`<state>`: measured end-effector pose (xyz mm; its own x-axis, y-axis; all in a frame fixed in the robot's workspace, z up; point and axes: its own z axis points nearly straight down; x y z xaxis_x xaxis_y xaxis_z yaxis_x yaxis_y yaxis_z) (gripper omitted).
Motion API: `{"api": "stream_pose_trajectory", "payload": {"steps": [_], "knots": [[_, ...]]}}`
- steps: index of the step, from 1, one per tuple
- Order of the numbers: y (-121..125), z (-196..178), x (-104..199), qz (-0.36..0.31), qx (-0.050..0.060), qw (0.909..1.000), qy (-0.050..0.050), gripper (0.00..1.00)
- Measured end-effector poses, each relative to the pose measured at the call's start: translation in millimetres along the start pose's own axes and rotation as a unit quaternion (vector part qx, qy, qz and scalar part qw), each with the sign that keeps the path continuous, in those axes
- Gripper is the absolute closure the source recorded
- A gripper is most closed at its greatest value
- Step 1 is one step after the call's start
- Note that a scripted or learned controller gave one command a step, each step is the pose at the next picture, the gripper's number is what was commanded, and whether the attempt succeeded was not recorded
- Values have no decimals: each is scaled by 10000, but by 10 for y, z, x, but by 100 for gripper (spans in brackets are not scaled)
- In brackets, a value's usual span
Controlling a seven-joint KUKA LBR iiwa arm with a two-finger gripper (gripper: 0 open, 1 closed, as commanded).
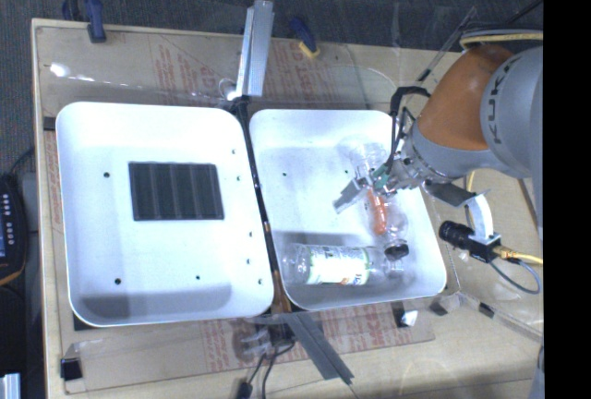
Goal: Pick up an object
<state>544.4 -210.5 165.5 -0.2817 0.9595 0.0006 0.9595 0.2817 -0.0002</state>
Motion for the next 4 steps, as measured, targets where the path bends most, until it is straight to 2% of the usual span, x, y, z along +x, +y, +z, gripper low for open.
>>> {"api": "stream_pose_trajectory", "payload": {"steps": [1, 2, 3, 4], "knots": [[140, 101, -42, -154, -4, 9999, -5, 0], [444, -439, 230, -468, 2, 9989, 0, 0], [455, -537, 240, -511, 8, 9987, 2, 100], [455, -537, 241, -514, 9, 9987, 2, 0]]}}
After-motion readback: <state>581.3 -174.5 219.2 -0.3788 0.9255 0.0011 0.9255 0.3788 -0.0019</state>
